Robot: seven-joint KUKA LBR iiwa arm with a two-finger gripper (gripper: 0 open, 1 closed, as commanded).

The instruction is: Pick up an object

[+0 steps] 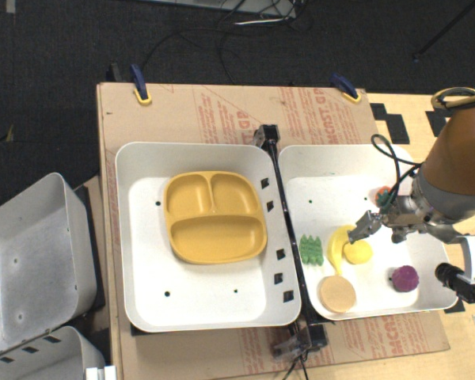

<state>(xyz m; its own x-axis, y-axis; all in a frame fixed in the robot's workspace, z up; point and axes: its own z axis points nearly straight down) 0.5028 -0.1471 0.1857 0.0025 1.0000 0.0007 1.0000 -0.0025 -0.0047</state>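
Observation:
The right bin [332,172] holds a green ridged toy [311,249], a yellow banana [336,249] with a yellow round fruit [359,252] beside it, a tan disc [337,294], a purple ball [404,277] and a small orange-red piece [382,194] partly hidden by the arm. My gripper [366,226] hangs low over the right bin, just above and right of the yellow fruit and the banana's upper end. Nothing shows between its fingers.
The left bin [142,236] carries a yellow divided plate [215,216]. A grey tub [32,260] stands off the bench at the left. Cables run from the arm over the right bin's far side. Blue clamps [142,92] hold the board's back edge.

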